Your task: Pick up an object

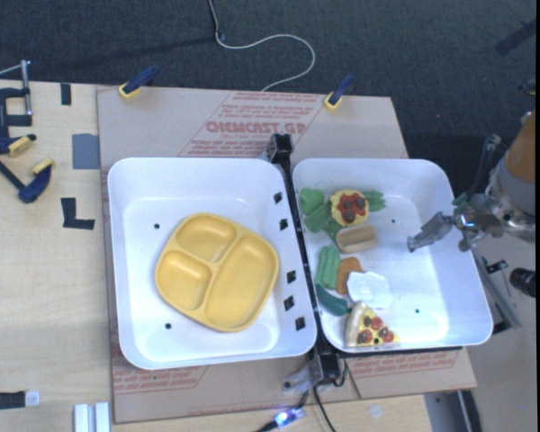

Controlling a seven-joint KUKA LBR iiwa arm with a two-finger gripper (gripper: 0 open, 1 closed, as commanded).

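- Sitting far left of the gripper — a yellow divided plate [218, 270] with 3 compartments, in the left bin [126, 241].
- Nearer, in the right bin [432, 183], toy foods cluster: a tomato-topped piece [349, 206], a hot dog [355, 238], a pizza slice [369, 327].
- The gripper [429, 233] hangs over the bin's bare right part, apart from them; its opening cannot be told, nothing visibly held.

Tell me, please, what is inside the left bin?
The left bin holds a yellow tray with three compartments. Whatever lies under the tray is covered.
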